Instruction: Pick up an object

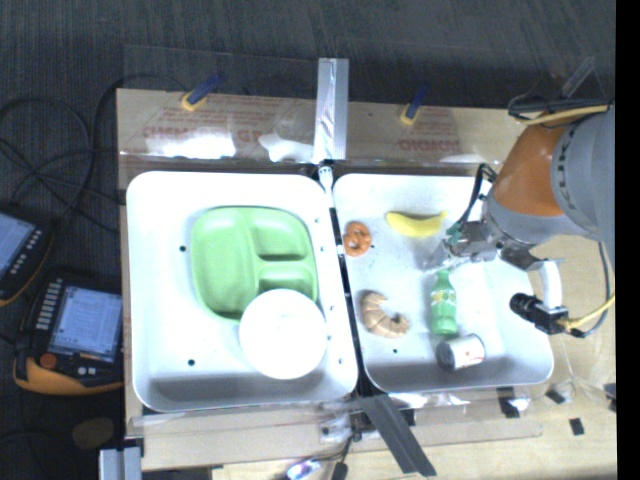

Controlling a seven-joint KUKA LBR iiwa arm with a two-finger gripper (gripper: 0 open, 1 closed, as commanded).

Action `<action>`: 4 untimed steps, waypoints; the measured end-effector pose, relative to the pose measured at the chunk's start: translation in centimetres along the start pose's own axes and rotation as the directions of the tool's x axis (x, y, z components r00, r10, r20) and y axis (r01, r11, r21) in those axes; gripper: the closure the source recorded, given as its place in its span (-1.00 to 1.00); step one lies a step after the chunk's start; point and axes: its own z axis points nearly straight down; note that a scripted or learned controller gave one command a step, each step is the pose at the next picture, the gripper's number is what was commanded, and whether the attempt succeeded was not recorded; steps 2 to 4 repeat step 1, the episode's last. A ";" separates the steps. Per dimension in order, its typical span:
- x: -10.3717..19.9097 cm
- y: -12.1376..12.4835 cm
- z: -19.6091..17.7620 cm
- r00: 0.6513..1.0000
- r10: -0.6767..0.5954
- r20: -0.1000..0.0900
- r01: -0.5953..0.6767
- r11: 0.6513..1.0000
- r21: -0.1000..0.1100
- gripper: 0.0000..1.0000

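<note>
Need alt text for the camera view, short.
A grey-and-orange robot arm reaches from the right, its tool above the right bin, which holds a banana, donut, croissant, green bottle and small can. The left bin holds a green divided tray and white plate.

Two white bins lie side by side on a brown bench point(250, 118). The left bin point(150, 298), at 9 o'clock, holds a green divided tray point(225, 258), and a round white plate point(284, 332) rests over the tray's corner at 5 o'clock. The right bin point(500, 353) is at 3 o'clock. A silver strip point(331, 108) stands at 12 o'clock above the seam between the bins, with a blue-and-yellow clamp point(203, 91) at 11 o'clock and a second clamp point(413, 108) at 1 o'clock. On the dark carpet point(300, 18), far out at 9 o'clock, lie a screen device point(75, 333), a tablet point(15, 253) and black cables point(60, 168).
</note>
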 end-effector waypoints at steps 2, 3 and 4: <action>6.7 1.5 -10.4 0.993 0.118 -0.001 -0.118 0.993 0.015 1.00; 6.7 1.5 -10.4 0.993 0.118 -0.001 -0.118 0.993 0.015 1.00; 6.7 1.5 -10.4 0.993 0.118 -0.001 -0.118 0.993 0.015 1.00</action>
